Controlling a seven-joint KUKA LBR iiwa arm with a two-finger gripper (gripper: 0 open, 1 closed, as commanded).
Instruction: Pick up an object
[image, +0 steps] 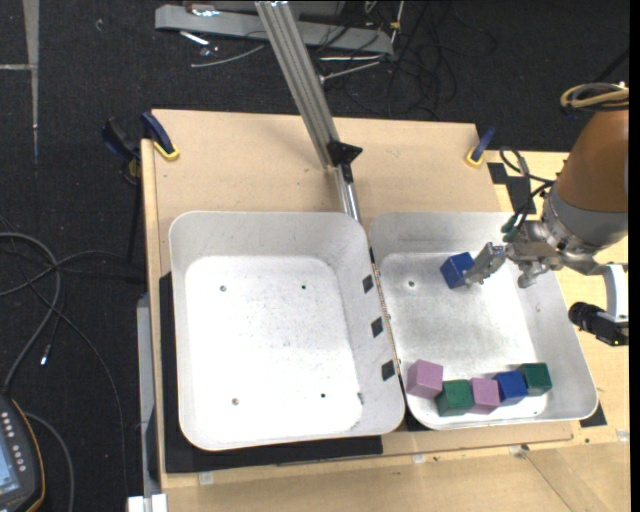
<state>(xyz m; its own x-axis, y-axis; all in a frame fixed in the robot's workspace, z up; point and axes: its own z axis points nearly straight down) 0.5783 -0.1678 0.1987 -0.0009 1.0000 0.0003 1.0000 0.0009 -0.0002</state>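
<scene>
Claw (478, 270) looks closed on the blue cube (457, 269) at its left tip, over the right bin's (560, 345) upper middle, other cubes (478, 387) along the near rim.

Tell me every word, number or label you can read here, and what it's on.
None can be read.
The blocks by the right bin's near wall have plain faces, like the blue block beside the gripper.
The device at the lower left has a lit screen, too small and blurred to read.
</scene>
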